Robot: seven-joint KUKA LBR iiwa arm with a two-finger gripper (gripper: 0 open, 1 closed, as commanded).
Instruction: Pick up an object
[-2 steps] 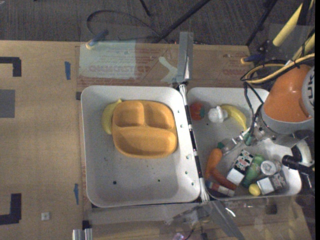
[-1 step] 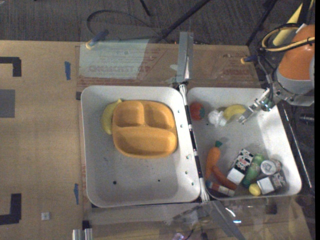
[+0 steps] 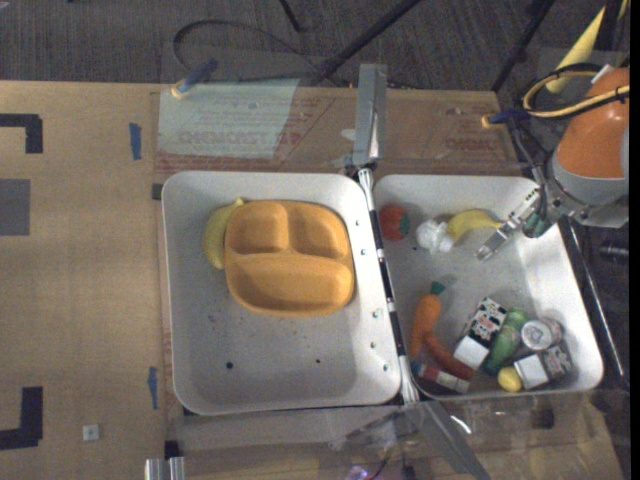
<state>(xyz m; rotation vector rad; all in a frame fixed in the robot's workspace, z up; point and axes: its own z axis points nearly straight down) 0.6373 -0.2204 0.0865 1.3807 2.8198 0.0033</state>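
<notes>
Camera view is showing two white bins lying side by side on a wooden bench. At the right edge of the frame, the grey arm (image 3: pixel 590 163) with its orange band is reaching in over the upper right corner of the right bin (image 3: pixel 570 268). Its gripper (image 3: pixel 497 238) is hanging over the upper part of that bin, pointing toward the lower left; the thin fingers are looking slightly parted with nothing between them.

Just to the left of the gripper, a yellow banana (image 3: pixel 470 223) is lying near the bin's top wall, with a small white object (image 3: pixel 433 236) touching its left end. Further left, a red strawberry-like toy (image 3: pixel 393 221) is sitting close to the divider between the bins.

Lower in the right bin, an orange carrot (image 3: pixel 426 318) is lying slanted, and a red sausage-shaped piece (image 3: pixel 447 358) is resting below it. Toward the lower right corner, a cluster of small items is crowding together: a black-and-white carton (image 3: pixel 482 331), a green bottle (image 3: pixel 507 335), a round can (image 3: pixel 541 333) and a small lemon (image 3: pixel 511 379).

In the left bin (image 3: pixel 190 348), an orange sectioned tray (image 3: pixel 290 256) is occupying the upper middle, and a second yellow banana (image 3: pixel 215 236) is peeking out at its left edge, touching it.
</notes>
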